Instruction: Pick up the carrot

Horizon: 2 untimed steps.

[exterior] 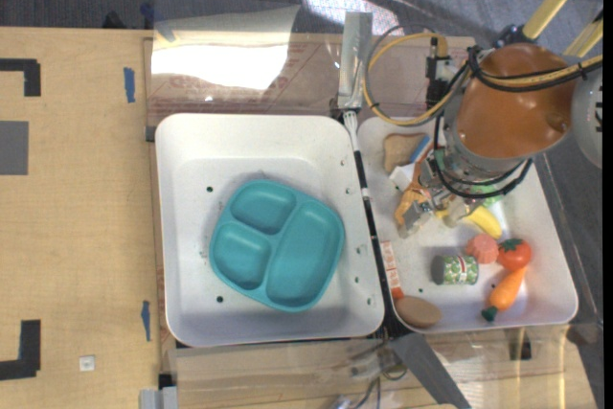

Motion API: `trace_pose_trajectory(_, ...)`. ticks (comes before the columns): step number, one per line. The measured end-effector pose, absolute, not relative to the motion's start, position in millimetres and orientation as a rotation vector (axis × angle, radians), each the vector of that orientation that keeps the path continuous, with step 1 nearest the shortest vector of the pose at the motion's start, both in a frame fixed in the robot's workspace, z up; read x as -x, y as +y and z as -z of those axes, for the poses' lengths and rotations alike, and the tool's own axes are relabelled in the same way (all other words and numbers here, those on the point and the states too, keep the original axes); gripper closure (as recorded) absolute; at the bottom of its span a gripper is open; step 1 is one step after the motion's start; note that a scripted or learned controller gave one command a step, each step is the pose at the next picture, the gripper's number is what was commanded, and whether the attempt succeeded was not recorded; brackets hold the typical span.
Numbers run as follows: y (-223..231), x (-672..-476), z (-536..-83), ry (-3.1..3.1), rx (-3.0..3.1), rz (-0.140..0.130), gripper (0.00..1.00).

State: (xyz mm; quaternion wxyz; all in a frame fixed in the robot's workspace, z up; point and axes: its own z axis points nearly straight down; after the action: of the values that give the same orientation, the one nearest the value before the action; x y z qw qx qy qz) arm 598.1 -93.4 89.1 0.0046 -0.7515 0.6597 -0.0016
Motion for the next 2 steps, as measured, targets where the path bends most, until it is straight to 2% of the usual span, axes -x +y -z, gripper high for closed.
trace_pose_trajectory(1,-90.3,-600.8,-102.3,2.064,2.344,0.008,1.00)
trace_pose_trajectory(2,-90.1,-600.4,-101.5,2.064,2.344,0.006,0.00)
